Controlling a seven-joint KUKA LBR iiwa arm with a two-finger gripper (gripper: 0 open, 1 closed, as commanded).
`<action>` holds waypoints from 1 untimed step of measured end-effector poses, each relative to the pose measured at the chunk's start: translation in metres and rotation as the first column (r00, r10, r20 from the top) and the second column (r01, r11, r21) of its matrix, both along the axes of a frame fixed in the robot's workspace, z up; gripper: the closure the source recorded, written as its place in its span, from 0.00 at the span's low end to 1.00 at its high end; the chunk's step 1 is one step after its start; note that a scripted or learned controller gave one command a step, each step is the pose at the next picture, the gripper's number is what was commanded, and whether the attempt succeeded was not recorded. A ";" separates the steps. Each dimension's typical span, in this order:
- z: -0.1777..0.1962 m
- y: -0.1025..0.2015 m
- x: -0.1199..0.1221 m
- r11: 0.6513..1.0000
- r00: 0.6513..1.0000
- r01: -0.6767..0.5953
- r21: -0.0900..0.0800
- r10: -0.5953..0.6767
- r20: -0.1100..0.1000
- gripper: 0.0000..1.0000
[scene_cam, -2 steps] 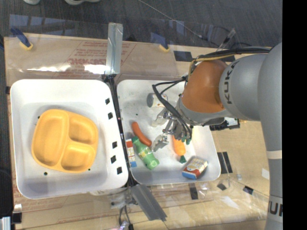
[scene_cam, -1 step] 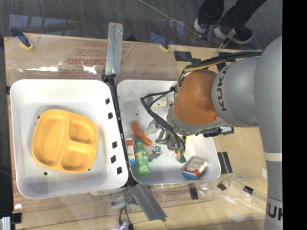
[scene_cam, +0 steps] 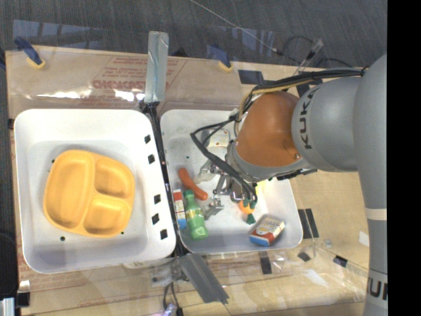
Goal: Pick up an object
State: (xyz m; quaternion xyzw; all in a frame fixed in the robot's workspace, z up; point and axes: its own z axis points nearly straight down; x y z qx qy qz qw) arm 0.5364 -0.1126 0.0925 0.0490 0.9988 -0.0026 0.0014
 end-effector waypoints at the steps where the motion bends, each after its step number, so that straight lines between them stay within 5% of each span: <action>1: 0.003 0.005 0.008 0.986 0.986 0.167 -0.012 -0.167 0.007 0.00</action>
